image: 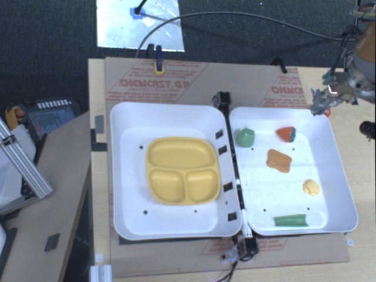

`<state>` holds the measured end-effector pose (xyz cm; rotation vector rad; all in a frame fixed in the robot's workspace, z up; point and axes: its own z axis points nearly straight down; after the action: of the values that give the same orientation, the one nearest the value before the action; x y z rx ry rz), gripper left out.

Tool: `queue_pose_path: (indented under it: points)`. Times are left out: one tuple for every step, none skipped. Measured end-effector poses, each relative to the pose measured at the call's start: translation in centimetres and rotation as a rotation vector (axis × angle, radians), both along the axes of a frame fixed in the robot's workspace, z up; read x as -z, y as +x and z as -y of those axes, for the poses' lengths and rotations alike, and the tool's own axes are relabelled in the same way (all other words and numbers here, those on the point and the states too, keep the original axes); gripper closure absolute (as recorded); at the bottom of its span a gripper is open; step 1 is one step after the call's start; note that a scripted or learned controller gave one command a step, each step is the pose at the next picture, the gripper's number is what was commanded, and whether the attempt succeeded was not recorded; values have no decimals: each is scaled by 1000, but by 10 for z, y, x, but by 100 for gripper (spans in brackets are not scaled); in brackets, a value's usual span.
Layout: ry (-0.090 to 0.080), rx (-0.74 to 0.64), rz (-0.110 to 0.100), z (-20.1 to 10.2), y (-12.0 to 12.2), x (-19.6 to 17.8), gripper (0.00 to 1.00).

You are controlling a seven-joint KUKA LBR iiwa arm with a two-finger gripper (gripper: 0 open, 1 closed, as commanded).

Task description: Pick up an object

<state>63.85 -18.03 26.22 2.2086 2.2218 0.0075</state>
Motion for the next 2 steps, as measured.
queue_pose_path:
  points:
    - [5,-3,-9,-53,-11,15,100]
    - [5,-3,-9,-102,-31,13,100]
